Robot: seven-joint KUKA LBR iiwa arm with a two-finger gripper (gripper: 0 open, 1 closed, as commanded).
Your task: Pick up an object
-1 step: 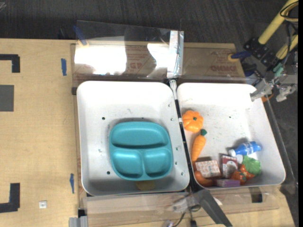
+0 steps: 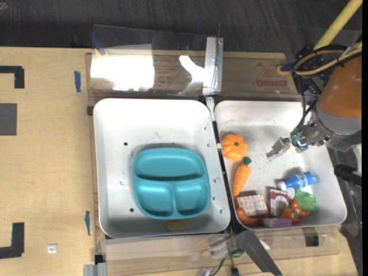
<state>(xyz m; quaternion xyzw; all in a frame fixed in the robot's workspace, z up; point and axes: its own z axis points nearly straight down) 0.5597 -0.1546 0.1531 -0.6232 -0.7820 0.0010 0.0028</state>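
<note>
The left white bin [image 2: 109,154] holds a teal divided tray [image 2: 171,181] sitting about dead center in it — right behind that bin is a clear plastic sheet [image 2: 152,68] taped over brown cardboard [image 2: 253,73].

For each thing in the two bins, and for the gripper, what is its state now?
gripper: above the right bin, holding nothing.
teal tray: flat in the left bin.
pumpkin: upright, against the divider.
carrot: lying, green top toward the pumpkin.
blue bottle: lying on its side.
</note>
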